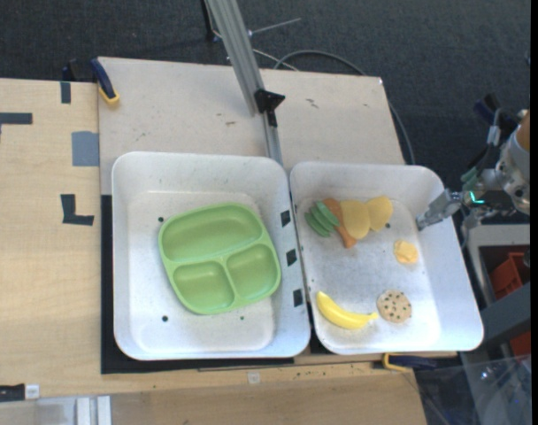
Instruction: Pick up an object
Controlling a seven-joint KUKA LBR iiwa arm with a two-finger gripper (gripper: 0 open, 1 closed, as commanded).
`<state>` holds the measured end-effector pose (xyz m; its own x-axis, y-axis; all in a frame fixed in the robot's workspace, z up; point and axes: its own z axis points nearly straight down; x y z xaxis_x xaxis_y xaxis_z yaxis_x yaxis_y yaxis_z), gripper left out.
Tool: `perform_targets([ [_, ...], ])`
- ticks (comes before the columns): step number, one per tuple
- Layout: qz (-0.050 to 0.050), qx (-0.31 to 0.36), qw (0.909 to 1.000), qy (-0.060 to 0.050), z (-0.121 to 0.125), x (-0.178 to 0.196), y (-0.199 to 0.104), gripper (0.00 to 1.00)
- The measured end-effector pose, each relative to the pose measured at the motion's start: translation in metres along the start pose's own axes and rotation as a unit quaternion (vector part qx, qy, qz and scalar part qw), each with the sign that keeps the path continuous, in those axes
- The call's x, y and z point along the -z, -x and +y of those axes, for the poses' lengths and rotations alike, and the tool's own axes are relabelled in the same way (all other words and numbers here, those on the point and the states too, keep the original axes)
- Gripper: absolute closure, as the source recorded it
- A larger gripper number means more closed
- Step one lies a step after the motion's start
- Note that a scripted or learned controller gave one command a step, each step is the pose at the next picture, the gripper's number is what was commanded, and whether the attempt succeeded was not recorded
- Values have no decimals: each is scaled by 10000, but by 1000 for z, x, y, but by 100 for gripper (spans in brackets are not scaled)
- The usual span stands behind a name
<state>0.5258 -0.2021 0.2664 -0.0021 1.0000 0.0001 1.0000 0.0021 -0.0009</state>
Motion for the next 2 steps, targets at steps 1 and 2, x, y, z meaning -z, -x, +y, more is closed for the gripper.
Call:
perform_targets([
  [1, 6, -6, 10000, -29, -6, -62, 2, 0],
  [2, 12, -6, 10000, -37, -11, -126, -3, 0],
])
